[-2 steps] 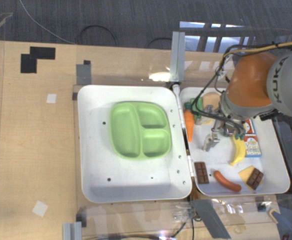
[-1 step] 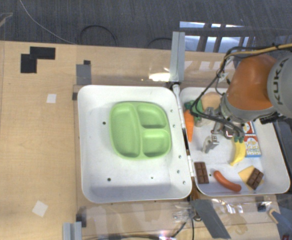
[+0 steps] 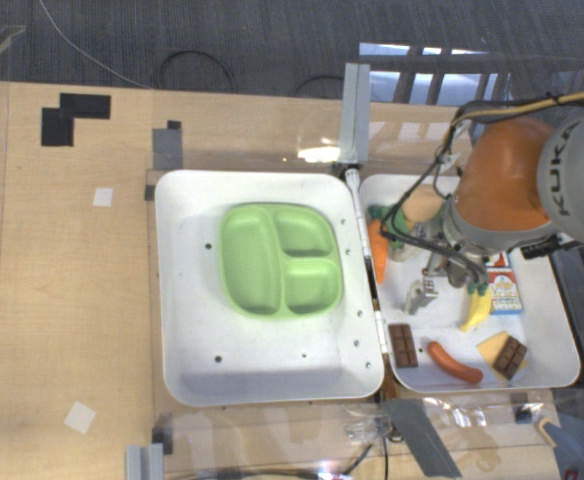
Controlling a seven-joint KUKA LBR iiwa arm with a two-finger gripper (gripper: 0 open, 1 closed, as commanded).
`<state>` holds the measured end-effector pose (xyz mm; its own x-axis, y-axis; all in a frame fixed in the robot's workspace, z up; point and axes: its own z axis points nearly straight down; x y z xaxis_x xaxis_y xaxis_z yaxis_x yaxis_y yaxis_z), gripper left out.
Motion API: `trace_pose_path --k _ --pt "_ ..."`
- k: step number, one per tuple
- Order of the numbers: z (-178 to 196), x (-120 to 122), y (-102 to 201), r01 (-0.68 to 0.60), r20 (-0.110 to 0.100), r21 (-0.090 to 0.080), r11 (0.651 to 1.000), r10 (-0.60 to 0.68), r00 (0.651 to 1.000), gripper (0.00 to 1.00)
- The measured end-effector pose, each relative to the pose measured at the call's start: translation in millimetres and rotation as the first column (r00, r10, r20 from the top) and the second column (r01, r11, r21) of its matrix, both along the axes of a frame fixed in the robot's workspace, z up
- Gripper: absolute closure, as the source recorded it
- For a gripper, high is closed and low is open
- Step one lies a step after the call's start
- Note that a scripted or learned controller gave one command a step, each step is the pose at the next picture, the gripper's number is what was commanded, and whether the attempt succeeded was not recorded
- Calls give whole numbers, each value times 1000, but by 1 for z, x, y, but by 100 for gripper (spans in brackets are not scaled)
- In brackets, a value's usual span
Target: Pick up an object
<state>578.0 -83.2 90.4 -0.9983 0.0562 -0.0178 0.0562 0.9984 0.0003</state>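
My pincer hangs over the right bin, where all the pickable toy food lies: carrot, banana, sausage, chocolate bar. Can't tell its state (too small, blurred). My wrist hides whatever's beneath. Green divided plate sits in the left bin.

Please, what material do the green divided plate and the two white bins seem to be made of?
The green divided plate looks like moulded plastic with a matte finish: even colour, soft rounded compartment edges, no sharp glare. The white bins also look like plastic, smooth and slightly glossy, with rounded corners, though painted metal cannot be ruled out.
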Motion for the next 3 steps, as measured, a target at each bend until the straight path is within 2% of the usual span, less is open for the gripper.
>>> trace_pose_path --k 1,2,3 --pt "-1 34 0 185 -6 2 983 -185 983 0" --pt "0 -4 -27 240 -3 3 971 -240 971 0" --pt "-1 45 1 297 -5 4 955 -297 955 0"
